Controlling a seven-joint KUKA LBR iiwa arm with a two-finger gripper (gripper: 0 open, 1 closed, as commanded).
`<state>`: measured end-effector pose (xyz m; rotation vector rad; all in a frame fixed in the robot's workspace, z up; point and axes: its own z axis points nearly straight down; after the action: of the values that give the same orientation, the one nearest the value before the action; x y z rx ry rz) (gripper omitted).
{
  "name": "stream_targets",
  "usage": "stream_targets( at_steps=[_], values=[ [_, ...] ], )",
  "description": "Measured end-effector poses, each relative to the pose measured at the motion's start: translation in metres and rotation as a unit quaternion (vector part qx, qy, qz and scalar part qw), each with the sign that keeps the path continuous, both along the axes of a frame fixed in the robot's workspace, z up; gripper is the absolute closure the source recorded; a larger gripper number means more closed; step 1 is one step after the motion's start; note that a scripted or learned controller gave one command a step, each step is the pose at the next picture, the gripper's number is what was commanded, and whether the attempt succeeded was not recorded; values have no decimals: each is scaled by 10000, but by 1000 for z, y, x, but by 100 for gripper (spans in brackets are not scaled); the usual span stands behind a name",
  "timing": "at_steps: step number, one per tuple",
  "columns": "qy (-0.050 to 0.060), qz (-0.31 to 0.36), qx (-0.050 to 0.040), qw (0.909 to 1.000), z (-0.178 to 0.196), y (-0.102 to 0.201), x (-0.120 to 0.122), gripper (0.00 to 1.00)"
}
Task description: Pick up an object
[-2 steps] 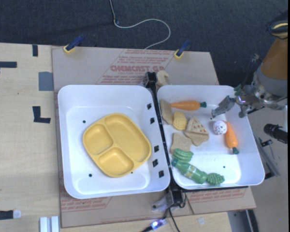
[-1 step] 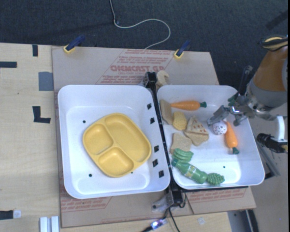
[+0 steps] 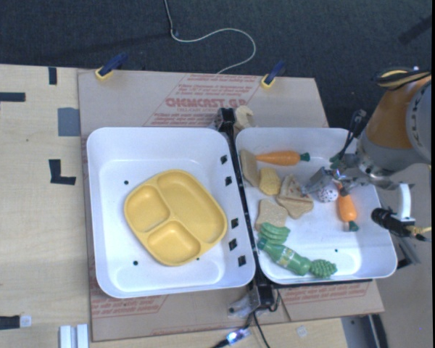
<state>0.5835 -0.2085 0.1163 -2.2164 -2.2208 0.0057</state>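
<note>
From my station I saw the gripper low inside the right bin, reaching in from the right with the orange-banded arm behind it. I could not tell how far the jaws stood apart, nor whether anything sat between them; the metal parts blurred together there. A small white ball with dark and red spots lay right at the tip, touching or nearly so.

The bin was crowded. A toy carrot lay across its upper part, just beyond the gripper. A second, shorter carrot sat just to the right of the ball, beside the wrist. To the left were tan bread-like slices overlapping each other, with another slice nearer the divider. Along the front wall lay a green toy vegetable, with a small green piece above it.

The left bin carried a yellow divided plate, well apart from the gripper. Both bins rested on cardboard on the table.
</note>
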Motion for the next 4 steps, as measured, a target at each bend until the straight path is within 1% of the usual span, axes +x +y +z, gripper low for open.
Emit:
stream_targets(
  at_steps=[1, 2, 3, 4],
  values=[
    [-53, 0, 11, 10000, -26, 1, 4, 0],
    [-132, 6, 1, 9999, -9, 2, 9, 100],
    [-33, -5, -7, 10000, 33, -1, 9, 100],
    [-42, -5, -9, 10000, 76, -1, 7, 100]
  ],
)
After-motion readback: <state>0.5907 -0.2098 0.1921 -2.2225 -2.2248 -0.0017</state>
